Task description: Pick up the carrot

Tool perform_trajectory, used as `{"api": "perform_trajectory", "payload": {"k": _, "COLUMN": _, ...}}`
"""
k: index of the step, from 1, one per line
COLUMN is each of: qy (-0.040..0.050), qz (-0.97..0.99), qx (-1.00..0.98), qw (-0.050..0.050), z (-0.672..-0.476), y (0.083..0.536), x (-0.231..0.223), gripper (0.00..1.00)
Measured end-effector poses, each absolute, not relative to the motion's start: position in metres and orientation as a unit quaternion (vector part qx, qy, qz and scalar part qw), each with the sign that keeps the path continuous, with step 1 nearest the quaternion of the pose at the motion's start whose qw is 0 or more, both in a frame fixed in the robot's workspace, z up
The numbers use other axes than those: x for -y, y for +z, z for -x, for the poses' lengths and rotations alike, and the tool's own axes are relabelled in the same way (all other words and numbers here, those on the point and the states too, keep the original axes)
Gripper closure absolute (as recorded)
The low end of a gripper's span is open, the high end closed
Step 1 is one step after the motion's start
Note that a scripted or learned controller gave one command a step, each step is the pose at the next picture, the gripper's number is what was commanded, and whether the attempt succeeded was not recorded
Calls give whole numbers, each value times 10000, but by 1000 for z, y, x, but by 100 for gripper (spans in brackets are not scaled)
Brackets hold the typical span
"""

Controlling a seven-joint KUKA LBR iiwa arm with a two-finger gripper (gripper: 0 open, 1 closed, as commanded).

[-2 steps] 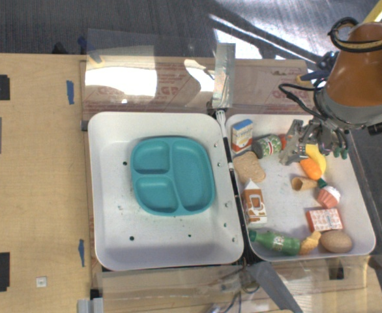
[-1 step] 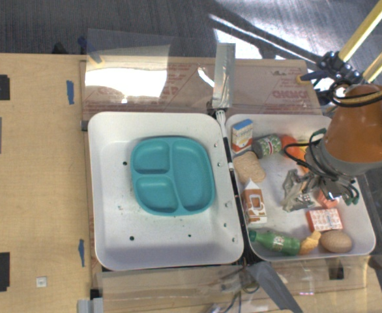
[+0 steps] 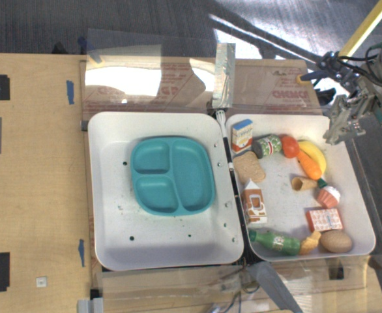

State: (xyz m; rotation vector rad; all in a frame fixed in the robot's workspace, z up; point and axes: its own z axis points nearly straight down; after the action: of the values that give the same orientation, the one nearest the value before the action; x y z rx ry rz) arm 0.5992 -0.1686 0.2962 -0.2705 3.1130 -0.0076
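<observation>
The pincer (image 3: 342, 130) hangs over the far right rim of the right bin (image 3: 364, 207), with nothing seen between its fingers; whether they are spread or pressed together cannot be told. The carrot (image 3: 310, 165) lies in that bin, beside the banana (image 3: 314, 152) and just right of the tomato (image 3: 290, 147). A teal plate (image 3: 173, 175) sits in the left bin (image 3: 106, 194).

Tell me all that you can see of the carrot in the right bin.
The carrot is orange, short and tapered, smooth like plastic. It lies flat in the upper right part of the right bin, slanting. The banana lies against its upper right side. The gripper is up and to its right, apart from it.
</observation>
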Motion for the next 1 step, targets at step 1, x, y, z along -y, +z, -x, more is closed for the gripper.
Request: {"api": "perform_trajectory", "payload": {"k": 1, "qy": 0, "qz": 867, "qx": -9962, "qw": 29, "z": -598, "y": 290, "x": 168, "gripper": 0}}
